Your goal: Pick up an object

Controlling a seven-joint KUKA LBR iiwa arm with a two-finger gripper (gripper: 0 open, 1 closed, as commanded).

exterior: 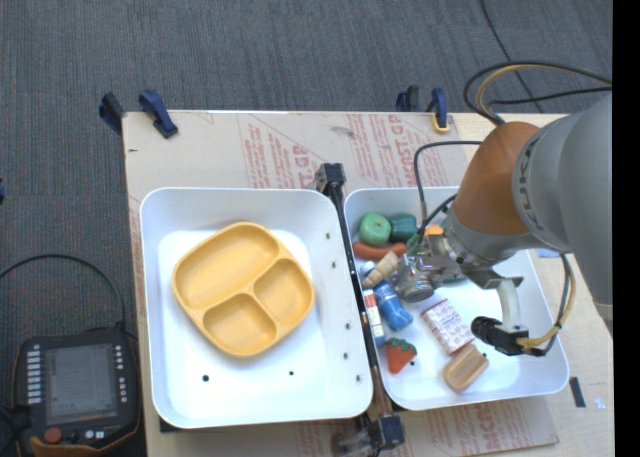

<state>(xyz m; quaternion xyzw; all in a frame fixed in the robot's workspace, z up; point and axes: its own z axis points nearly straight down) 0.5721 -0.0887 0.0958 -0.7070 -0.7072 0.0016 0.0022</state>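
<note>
gripper point(415, 275) low over toy pile, right bin point(545, 370), centre-right of frame | finger state: cannot tell | blue bottle point(392, 308) beneath, likely target | yellow plate point(243, 288) left bin, untouched

- Two bins sit side by side on the bench point(230, 150): the left bin point(160, 365) and the right bin point(545, 365), their inner walls touching.
- A three-compartment plate point(243, 288) lies in the left bin, toward its left half.
- A heap of small things lies in the left part of the right bin: a round piece point(375, 227) at the back, a bottle point(392, 307) in the middle, a strawberry-shaped toy point(400, 354) at the front.
- A wrapped packet point(445, 326) lies right of the bottle; an oval piece point(465, 370) lies just in front of it.
- The gripper point(418, 273) hangs over the heap, behind the bottle.
- Clamps point(157, 112) grip the bench's back edge.
- A handheld controller point(70, 385) lies on the floor, left of the bench.
</note>
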